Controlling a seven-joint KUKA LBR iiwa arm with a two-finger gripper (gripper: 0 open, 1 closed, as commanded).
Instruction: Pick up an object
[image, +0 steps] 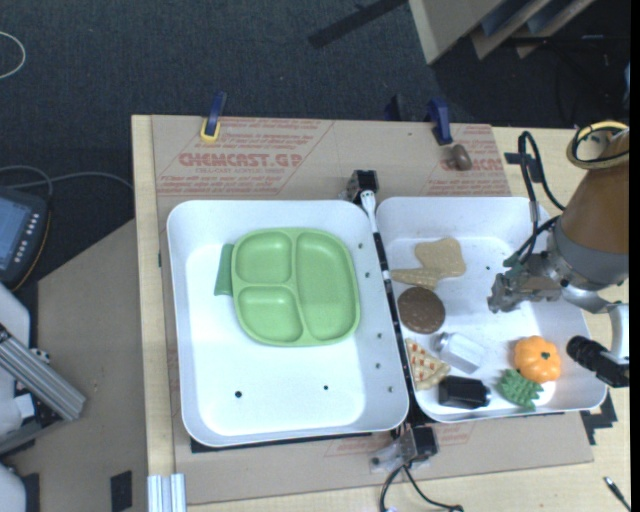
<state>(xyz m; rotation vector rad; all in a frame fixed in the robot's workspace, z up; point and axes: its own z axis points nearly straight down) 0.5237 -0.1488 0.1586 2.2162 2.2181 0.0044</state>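
Gripper (505, 295) hovering at three o'clock in my right white bin (560, 215), small orange plastic pumpkin (536, 359) at five; grip unreadable from here.

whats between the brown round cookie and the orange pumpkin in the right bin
In the camera view, a small clear plastic piece lies between the brown cookie and the orange pumpkin, on the bin's white floor.

Two bins side by side on our bench

We see a divided plate (296, 285) in the left bin (200, 400); the right bin (480, 215) holds a cookie (421, 310), pizza slice (427, 365) and pumpkin (536, 359).
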